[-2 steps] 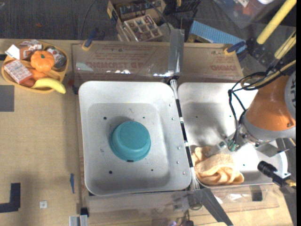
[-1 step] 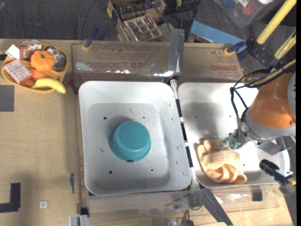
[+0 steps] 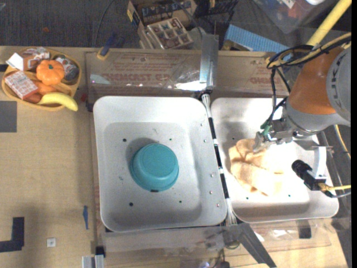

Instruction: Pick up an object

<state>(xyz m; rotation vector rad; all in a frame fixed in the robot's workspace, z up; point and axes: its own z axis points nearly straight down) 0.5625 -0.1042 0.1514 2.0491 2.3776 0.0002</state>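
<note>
Light falls evenly from above, bright enough that the two white bins glare. The right bin (image 3: 279, 205) is nearly washed out, so the pale cloth (image 3: 254, 169) in it blends into the floor. The teal bowl (image 3: 155, 166) in the left bin (image 3: 111, 127) casts only a thin, soft shadow at its lower edge. The floor beyond the worktop (image 3: 44, 177) lies dim and murky. Focus is soft throughout; fine detail smears, and the clear plastic sheet (image 3: 167, 77) behind the bins shows streaky reflections.
</note>
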